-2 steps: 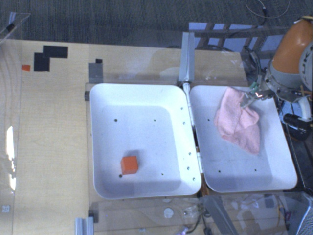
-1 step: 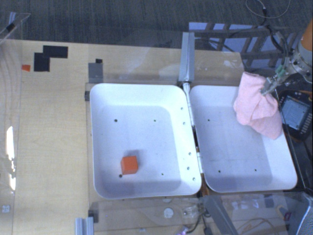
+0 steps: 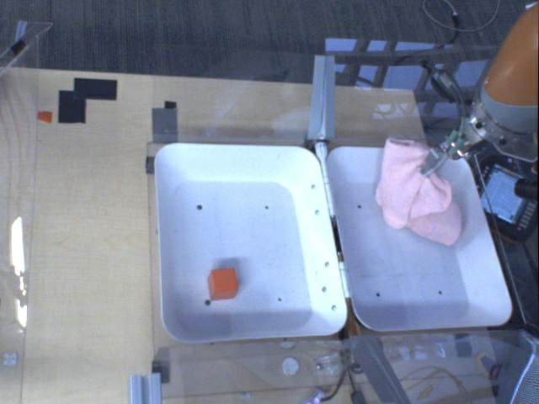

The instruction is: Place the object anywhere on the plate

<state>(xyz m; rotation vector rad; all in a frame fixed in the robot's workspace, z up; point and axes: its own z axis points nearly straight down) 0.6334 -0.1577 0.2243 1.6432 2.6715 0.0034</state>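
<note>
Gripper (image 3: 440, 160) sits over the right bin's (image 3: 421, 305) far right corner, fingertips touching the pink cloth's (image 3: 414, 194) top edge; can't tell if they're apart or pinching. Cloth lies crumpled in that bin's far half. Orange block (image 3: 223, 284) sits in the left bin (image 3: 240, 171), near-left area.

The grey arm (image 3: 514, 66) reaches in from the right, its gripper (image 3: 440, 160) seemingly angled down-left.

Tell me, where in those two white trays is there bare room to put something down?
The left bin is bare apart from the orange block near its front. In the right bin, the front half lies free; its back is crowded by the pink cloth and the gripper.
</note>
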